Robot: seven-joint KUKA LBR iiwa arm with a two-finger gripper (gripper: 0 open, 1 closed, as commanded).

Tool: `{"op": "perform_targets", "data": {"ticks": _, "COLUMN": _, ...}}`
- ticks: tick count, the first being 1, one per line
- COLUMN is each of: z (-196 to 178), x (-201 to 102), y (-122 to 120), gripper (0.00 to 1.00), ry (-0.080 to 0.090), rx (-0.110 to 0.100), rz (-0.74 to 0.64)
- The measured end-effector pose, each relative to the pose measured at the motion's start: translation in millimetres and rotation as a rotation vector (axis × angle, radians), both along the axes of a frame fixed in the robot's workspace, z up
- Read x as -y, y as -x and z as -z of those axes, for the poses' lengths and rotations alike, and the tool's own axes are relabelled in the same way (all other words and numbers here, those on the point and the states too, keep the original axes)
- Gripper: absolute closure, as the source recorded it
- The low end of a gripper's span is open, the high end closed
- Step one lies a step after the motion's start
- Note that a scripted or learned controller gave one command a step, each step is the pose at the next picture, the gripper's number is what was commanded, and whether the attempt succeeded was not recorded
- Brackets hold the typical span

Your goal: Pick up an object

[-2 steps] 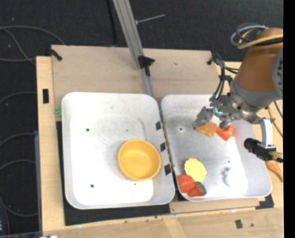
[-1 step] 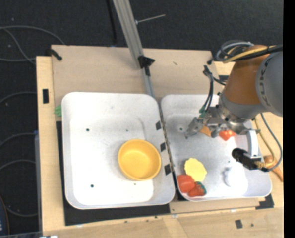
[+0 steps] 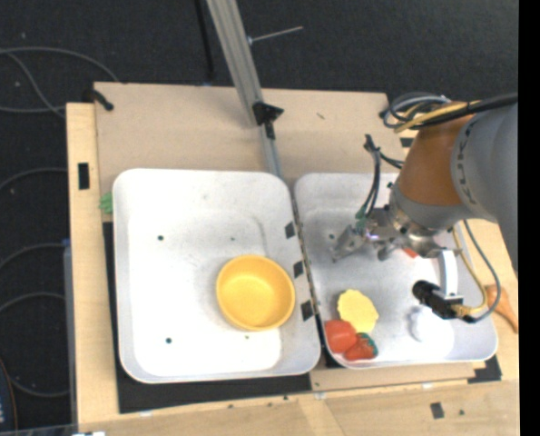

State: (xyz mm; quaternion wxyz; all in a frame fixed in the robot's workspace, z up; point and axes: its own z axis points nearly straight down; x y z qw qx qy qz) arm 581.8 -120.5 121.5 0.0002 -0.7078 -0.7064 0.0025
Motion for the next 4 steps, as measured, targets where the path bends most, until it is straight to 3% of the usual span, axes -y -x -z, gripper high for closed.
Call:
{"op": "perform_targets", "data": {"ticks": 1, "z": 22, "x": 3, "y": 0, "gripper": 0.0, "ry": 0.001, "rx": 0.002, "rz": 0.0}}
{"op": "perform_targets", "data": {"ticks": 2, "z": 10, "x": 2, "y": -1, "gripper": 1.0, "ry": -0.002, "rx": 0.007, "rz": 0.005}}
{"op": "perform_targets", "data": {"ticks": 4, "z": -98, "x": 11, "y": -12, "gripper": 1.0, "ry": -0.003, "rx": 0.011, "rz": -0.005}}
